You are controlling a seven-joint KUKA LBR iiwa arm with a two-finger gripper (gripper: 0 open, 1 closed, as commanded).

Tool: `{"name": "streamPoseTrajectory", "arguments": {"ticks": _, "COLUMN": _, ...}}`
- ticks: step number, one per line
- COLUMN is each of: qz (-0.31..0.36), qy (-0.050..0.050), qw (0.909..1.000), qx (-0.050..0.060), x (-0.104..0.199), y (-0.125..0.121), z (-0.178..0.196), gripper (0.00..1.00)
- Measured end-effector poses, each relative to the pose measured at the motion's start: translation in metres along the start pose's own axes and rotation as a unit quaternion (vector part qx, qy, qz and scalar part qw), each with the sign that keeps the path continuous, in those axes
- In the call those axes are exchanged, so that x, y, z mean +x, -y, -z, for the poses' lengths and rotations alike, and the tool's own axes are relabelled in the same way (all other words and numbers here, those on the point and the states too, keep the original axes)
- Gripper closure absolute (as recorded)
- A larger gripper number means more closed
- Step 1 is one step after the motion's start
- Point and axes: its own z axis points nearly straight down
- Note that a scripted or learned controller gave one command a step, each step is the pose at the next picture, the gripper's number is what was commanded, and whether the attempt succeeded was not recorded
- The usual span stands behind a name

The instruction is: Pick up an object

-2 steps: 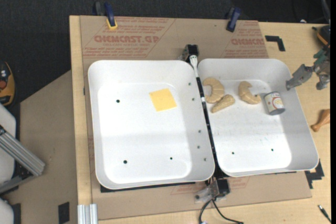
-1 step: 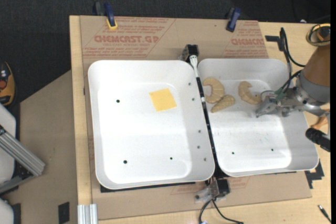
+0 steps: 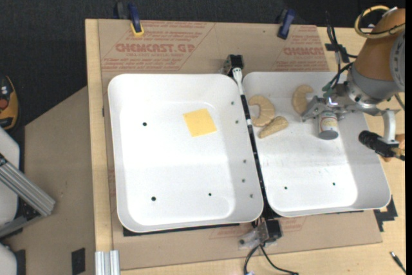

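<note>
Tan curved piece [image 3: 262, 109], flat yellow square [image 3: 199, 122], smooth white bins [image 3: 129, 158], hand [image 3: 327, 127] grip unclear

Light: bright, even, overhead; white bins [image 3: 174, 203] nearly washed out.
Shadows: soft, faint.
Focus: slightly soft, mild graininess throughout.

**Objects in the bins**

A flat yellow square [image 3: 199, 122] lies slightly rotated near the centre of the left bin [image 3: 129, 158]. In the right bin [image 3: 360, 193], near its left wall, lie a tan curved piece [image 3: 262, 108] and, just below it, a tan oblong piece [image 3: 273, 127]. A tan rounded piece [image 3: 301, 99] lies further right.
</note>
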Motion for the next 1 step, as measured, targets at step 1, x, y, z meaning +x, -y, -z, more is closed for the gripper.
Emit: {"name": "streamPoseTrajectory", "arguments": {"ticks": 1, "qz": -0.002, "qy": -0.001, "qw": 1.0000, "qx": 0.001, "x": -0.0155, "y": -0.0107, "z": 0.0267, "gripper": 0.00}}
